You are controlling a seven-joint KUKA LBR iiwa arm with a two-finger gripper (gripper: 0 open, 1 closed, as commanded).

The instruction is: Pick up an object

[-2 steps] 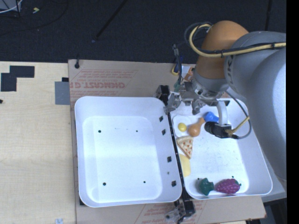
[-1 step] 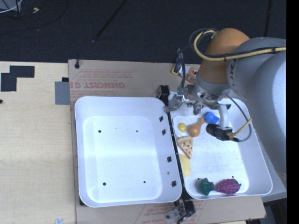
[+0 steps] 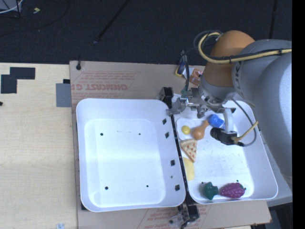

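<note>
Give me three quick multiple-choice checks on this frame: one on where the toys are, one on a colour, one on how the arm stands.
1. Which bin holds the toys?
A. The left bin
B. The right bin
C. Both bins

2. What colour is the bumpy fruit toy at the near edge of the right bin?
A. Purple
B. White
C. Black

3. Where is the arm's wrist?
A. Over the left bin
B. Over the bare wood at the far left
C. Over the far end of the right bin

Answers:
1. B: the blue toy, the wedge toy, the green toy and the fruit toy all lie in the right bin; the left bin shows bare white floor.
2. A: it is purple, beside the green toy.
3. C: the arm hangs above the blue toy at the far end.
</note>
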